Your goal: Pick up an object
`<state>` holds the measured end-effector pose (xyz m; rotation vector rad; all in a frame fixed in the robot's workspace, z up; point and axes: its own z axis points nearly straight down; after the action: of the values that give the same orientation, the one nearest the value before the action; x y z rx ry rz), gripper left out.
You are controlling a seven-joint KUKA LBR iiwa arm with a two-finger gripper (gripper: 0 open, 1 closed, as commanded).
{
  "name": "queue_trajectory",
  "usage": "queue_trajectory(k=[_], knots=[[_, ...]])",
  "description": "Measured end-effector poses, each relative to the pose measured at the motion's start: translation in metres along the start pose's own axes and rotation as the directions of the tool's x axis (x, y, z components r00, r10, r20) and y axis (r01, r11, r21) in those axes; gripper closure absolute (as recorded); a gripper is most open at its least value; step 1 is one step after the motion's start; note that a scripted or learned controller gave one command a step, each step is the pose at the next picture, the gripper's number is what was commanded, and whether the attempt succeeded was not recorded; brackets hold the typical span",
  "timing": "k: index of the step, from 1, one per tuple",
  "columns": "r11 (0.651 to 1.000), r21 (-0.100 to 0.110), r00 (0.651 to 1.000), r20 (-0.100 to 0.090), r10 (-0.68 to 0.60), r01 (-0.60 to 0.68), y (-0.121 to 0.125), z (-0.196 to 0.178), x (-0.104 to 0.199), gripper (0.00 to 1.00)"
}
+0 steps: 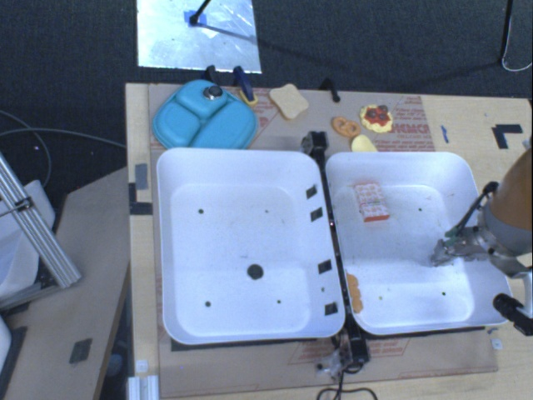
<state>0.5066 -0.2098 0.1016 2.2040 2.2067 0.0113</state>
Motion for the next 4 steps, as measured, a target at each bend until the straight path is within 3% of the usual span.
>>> queue_trajectory(k=[1,2,3,4], knots=[[1.000,0.011,1.000,-0.002,-0.003,0.003,0.023,0.013,0.029,1.00],[1.000,0.014,1.000,-0.014,-0.002,0.002,0.041,0.014,0.004,1.00],[1.000,0.014,1.000,-0.009,-0.004,0.004,0.066,0.015,0.003,1.00],[1.000,0.016,1.000,-0.014,-0.011,0.011,0.027,-0.052,0.104,1.00]])
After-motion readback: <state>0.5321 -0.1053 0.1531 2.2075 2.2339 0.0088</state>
